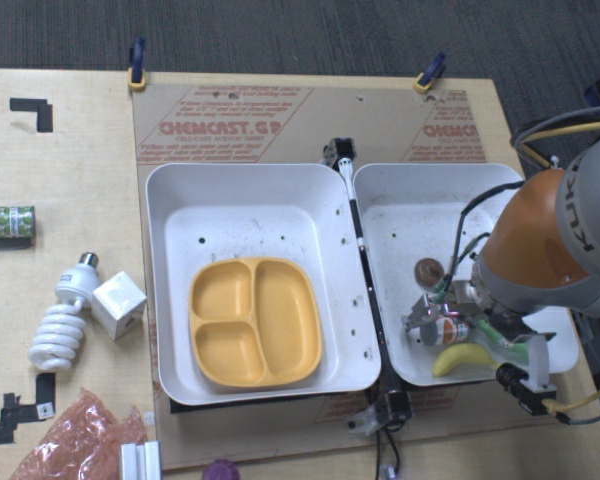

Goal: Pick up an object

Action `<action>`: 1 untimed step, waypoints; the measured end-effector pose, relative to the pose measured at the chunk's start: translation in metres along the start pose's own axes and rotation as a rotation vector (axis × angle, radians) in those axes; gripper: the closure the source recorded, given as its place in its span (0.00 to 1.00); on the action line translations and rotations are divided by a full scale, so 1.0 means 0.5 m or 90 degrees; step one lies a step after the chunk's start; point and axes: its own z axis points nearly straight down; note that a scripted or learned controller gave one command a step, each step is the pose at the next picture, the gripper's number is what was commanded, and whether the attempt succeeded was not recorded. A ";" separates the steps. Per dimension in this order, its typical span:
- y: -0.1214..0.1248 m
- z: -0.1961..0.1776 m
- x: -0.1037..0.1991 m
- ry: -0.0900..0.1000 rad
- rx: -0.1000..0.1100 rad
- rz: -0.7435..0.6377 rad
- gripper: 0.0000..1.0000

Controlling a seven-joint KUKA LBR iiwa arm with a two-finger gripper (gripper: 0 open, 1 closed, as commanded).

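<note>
My gripper (432,318) is low in the right bin (400,218), near its front half, at the end of the grey arm with the orange band (530,243). It sits right over a small can-like object with a red and white label (452,329). A yellow banana (464,358) lies just in front of it against the bin's front wall, with a green item (494,334) beside it under the wrist. A small brown round object (429,269) rests just behind the gripper. The wrist hides how the gripper meets the can.
The left bin (180,208) holds a yellow divided plate (255,320). On the bench to the left lie a spiral light bulb (62,318), a white cube (118,304), a green can (12,224) and a red mesh bag (75,438).
</note>
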 end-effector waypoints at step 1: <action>0.003 -0.020 -0.002 -0.001 -0.002 0.001 1.00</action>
